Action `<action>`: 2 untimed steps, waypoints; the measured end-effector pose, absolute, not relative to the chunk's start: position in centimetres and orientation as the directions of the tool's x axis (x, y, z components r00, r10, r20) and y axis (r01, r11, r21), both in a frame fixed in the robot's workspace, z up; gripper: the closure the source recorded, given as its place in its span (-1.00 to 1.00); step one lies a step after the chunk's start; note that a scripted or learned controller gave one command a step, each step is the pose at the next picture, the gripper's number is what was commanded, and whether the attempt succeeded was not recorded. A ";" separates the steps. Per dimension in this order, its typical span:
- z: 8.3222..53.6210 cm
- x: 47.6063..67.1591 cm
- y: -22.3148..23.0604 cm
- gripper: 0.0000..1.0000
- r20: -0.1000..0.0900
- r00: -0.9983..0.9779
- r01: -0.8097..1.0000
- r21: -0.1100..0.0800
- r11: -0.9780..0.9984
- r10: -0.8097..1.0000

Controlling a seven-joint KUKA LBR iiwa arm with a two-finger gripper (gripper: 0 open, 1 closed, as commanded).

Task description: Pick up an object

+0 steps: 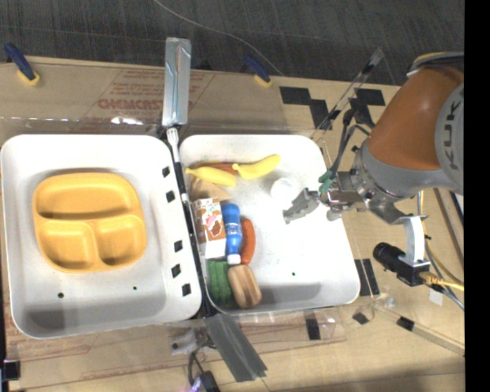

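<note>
Right bin (343, 260): banana (257, 167) lies left of gripper (299, 208)

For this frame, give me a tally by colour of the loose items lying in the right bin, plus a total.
Yellow: 2, the banana and the yellow piece beside it.
Blue: 1, the blue bottle.
Orange-red: 1, the carrot-like piece.
Green: 1, the green item.
Tan: 1, the bread roll.
Printed: 1, the small carton.
White: 1, the white cup.
Total: 8

Slanted overhead view of both bins (16, 219)
</note>
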State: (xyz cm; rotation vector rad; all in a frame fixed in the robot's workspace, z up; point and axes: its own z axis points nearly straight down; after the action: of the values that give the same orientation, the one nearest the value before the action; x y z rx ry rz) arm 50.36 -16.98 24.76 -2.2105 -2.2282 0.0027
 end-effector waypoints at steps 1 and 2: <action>9.4 48.3 -15.1 -1.00 -0.001 -0.091 0.996 0.004 0.091 0.996; 10.3 48.3 -15.1 1.00 -0.001 -0.096 0.995 0.002 0.096 0.995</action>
State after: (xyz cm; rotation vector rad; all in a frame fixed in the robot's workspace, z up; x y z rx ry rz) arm 48.34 -15.13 10.25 -2.1139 -2.3272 -0.0014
